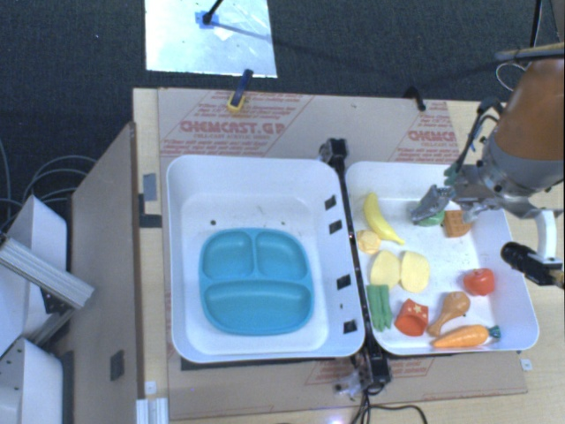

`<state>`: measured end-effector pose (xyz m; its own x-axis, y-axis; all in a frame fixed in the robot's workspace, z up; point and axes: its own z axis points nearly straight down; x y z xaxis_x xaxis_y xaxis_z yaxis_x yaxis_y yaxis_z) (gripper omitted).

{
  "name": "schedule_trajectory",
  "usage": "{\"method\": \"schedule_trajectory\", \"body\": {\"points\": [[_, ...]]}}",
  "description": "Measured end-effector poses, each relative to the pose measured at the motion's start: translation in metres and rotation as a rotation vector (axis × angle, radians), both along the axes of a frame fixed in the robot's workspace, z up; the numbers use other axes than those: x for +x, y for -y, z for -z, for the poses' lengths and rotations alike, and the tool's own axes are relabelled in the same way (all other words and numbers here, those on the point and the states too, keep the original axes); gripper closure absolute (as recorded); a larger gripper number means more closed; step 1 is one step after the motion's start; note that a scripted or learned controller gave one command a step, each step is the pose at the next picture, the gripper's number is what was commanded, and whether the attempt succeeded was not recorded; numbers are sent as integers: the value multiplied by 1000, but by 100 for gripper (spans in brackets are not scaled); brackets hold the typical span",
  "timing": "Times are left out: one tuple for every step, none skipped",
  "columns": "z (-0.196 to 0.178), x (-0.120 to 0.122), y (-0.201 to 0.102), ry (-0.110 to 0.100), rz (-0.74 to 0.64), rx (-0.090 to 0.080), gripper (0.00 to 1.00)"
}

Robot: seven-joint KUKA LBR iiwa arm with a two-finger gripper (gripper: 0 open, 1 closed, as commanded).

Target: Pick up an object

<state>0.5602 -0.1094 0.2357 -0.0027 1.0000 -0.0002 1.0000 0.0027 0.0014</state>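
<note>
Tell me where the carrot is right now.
The carrot lies in the right bin, at its near right corner, just below the drumstick and right of the red pepper piece.

The arm [528, 140] at the right of the frame is grey, with an orange band and thin cables.

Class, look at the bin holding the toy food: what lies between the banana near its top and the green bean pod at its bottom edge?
In the camera view, between the banana and the green bean pod lie a small pale round piece and a yellow slice.
</note>
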Motion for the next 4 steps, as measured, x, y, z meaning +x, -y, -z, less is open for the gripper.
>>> {"method": "schedule_trajectory", "body": {"points": [[40,-19,67,-3,8,-2,0],[156,-75,99,-5,7,1,0],[140,-70,98,4,2,-1,100],[141,-70,97,4,2,-1,0]]}}
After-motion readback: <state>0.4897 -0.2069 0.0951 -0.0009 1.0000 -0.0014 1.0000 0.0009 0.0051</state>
